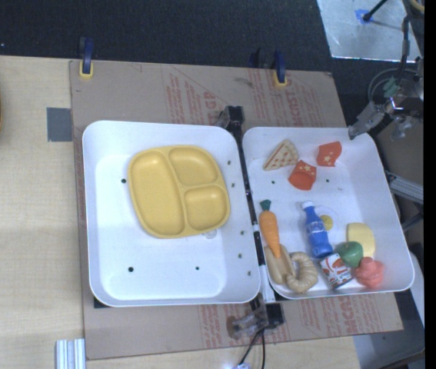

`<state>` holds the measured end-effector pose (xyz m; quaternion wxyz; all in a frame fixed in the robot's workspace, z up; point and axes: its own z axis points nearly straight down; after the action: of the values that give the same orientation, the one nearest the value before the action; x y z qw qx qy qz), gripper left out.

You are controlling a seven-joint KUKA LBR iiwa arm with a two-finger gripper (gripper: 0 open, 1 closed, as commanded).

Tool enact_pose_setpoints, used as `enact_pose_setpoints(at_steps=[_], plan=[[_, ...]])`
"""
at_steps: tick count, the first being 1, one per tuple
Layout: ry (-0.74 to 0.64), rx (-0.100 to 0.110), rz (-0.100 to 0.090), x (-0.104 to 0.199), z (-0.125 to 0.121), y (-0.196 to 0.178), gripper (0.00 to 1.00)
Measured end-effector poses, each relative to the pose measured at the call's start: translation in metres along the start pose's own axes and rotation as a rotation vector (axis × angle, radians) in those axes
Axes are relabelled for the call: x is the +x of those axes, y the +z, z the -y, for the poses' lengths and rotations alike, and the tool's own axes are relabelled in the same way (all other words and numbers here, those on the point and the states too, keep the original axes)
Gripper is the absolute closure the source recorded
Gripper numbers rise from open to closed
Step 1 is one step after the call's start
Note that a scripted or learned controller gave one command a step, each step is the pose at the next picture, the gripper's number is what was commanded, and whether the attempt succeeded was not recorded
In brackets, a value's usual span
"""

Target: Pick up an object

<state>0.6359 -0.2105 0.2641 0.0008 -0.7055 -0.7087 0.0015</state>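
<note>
camera view | left bin (106, 283): yellow divided plate (178, 190) | right bin (371, 179): sandwich wedge (281, 156), two red pieces (303, 175), carrot (269, 230), blue bottle (317, 232), label unreadable | tool (365, 120) at far-right rim, grip state cannot tell

Two white bins (102, 206), one yellow divided plate (179, 191), about ten toy foods (270, 233).

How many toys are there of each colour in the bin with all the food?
Red: 3, two chunks and a lump
Orange: 1, carrot
Blue: 1, bottle
Yellow: 1, block
Green: 1, piece
Tan: 2, sandwich wedge, pretzel
Red and white: 1, can
Total: 10
</note>
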Motion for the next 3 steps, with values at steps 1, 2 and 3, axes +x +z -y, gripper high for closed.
enact_pose_setpoints(at_steps=[1,2,3], plan=[[0.000,-0.012,0.002,0.0127,-0.0227,0.1561,0.00],[-0.005,-0.003,0.002,0.0125,-0.0210,0.1492,1.00],[-0.007,-0.002,0.002,0.0127,-0.0207,0.1498,0.00]])
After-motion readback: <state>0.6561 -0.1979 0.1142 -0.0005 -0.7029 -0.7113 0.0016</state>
